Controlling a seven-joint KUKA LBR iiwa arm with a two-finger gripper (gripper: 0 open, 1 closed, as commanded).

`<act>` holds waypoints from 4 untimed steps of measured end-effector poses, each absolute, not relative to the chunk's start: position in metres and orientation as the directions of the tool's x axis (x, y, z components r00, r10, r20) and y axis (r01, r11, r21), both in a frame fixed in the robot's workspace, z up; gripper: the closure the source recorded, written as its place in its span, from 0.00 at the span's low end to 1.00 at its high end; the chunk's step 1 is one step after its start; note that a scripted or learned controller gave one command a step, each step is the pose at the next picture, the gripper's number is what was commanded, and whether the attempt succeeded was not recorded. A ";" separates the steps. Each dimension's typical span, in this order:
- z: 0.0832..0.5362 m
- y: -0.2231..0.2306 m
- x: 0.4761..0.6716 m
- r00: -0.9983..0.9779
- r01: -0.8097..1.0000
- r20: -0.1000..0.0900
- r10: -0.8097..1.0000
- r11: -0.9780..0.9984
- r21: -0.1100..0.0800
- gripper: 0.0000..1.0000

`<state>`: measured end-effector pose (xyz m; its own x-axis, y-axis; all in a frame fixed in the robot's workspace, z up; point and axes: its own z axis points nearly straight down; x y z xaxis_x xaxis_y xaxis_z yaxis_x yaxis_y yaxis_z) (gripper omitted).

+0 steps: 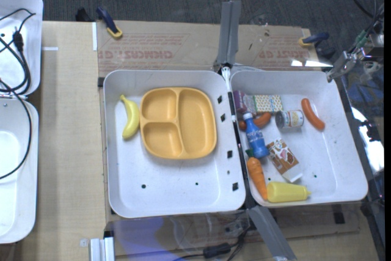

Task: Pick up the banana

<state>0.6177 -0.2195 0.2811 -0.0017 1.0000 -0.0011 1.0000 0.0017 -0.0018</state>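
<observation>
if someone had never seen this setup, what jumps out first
The big yellow divided plate in the middle of the left bin, with the banana lying just off its left rim. Next, the right bin's clutter: a blue bottle, a carrot and a yellow bottle.

One fixed camera — high overhead, slanting down on both bins (116, 150).

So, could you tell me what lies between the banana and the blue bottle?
In the camera view, the yellow divided plate lies between the banana and the blue bottle, then the bins' adjoining walls.
</observation>
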 end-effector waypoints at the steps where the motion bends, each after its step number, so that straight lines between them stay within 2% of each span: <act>1: 0.148 -0.221 0.546 0.024 1.000 0.001 1.000 -0.024 -0.005 0.00; 2: 0.116 -0.177 0.478 -0.375 0.927 0.000 0.927 0.375 0.001 0.00; 3: 0.091 -0.117 0.478 -0.365 0.931 0.001 0.931 0.365 -0.001 0.00; 4: 0.160 -0.168 0.478 -0.434 0.901 -0.001 0.901 0.434 0.000 0.00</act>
